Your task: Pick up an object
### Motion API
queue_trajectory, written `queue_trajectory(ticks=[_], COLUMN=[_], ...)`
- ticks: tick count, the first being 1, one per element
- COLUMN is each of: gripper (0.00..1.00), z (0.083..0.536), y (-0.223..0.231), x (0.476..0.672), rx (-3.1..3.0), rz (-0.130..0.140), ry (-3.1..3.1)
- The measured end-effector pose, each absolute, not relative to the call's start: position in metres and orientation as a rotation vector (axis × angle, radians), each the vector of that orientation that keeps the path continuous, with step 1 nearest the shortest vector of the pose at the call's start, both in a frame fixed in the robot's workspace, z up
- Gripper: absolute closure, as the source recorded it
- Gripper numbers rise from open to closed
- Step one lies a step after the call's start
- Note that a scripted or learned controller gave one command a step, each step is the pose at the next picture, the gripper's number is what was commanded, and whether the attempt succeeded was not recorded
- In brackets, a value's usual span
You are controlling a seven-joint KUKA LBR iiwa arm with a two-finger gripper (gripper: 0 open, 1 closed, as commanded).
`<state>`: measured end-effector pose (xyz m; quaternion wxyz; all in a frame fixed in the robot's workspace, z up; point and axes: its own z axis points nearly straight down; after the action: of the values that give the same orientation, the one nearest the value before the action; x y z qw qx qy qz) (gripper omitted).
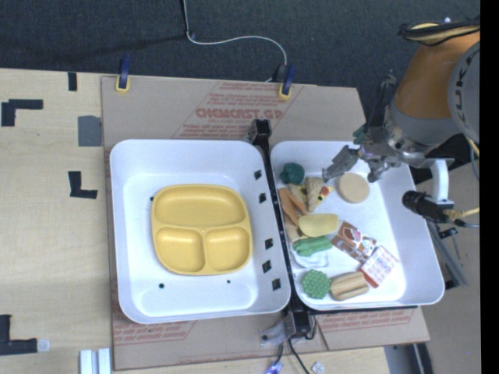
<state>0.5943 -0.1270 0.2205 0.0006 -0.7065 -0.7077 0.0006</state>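
One tan cookie [353,188] lies in the right bin [417,232], right between the open gripper's [358,170] fingers, not held.

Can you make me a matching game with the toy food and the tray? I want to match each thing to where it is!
Things:
1. yellow tray
2. broccoli
3. round cookie
4. hot dog

Places:
A. right bin, just under the gripper
B. near the front of the right bin, to the right of the broccoli
C. in the middle of the left bin
D. near the front of the right bin, close to the divider

Pairs: 1-C, 2-D, 3-A, 4-B
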Motion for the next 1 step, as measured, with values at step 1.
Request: queue_trajectory(ticks=[1], gripper=[0.00], z=[0.1101], y=[-0.0972], x=[0.6654], rx=[-2.220], rz=[-0.005], ry=[-2.231])
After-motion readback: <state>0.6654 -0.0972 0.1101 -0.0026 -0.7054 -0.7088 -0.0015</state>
